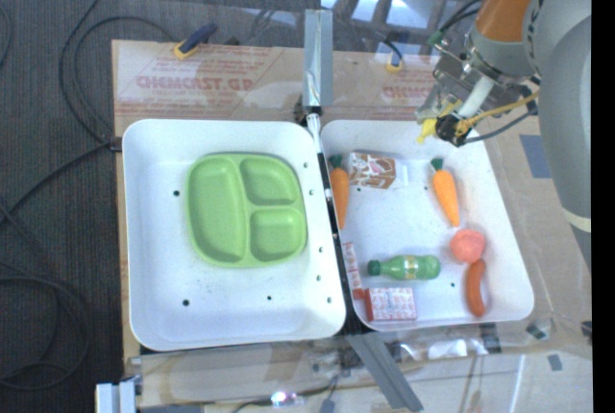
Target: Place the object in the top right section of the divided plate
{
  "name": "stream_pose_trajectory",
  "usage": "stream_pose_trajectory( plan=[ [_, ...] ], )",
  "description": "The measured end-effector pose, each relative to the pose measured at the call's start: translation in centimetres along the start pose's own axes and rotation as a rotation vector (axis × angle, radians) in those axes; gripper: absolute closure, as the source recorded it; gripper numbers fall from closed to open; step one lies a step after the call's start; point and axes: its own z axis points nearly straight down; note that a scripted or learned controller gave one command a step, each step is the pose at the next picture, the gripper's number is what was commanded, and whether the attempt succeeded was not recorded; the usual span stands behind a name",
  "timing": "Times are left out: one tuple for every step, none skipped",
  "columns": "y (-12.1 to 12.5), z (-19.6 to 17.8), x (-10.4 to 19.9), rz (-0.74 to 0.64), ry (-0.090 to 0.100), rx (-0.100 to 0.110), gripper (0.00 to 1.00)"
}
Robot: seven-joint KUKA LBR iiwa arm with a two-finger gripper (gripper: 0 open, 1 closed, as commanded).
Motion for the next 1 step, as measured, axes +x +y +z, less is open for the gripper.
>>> stream_pose_trajectory(
  plan=[
    [-5.94, 3.81, 3.69, 0.012, 0.001, 0.004, 1.0]
  ],
)
